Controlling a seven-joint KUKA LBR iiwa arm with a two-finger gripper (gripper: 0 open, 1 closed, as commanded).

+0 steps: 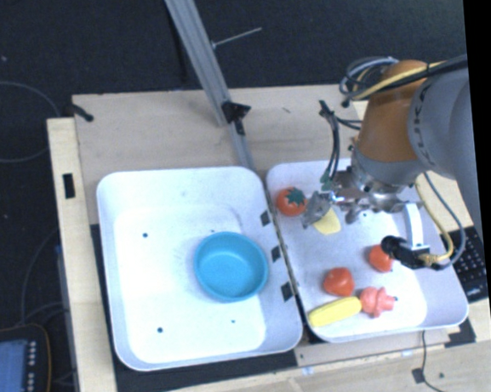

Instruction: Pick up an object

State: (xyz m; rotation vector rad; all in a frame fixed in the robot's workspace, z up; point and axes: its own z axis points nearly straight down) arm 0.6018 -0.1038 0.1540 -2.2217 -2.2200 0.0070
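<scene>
My gripper (332,210) hangs over the upper part of the right bin (439,306), with a small pale yellow piece (326,223) right at its fingertips; whether it is gripped is unclear. A red tomato with a green top (291,200) lies just left of the gripper. Lower in the same bin lie a red round toy (338,281), a small orange-red toy (380,258), a yellow banana-like toy (333,312) and a pink toy (375,300).
The left bin (127,210) holds a blue bowl (229,266). A grey metal pole (203,58) slants down to the gap between the bins. Black cables and a connector (409,253) trail from the arm over the right bin's right side.
</scene>
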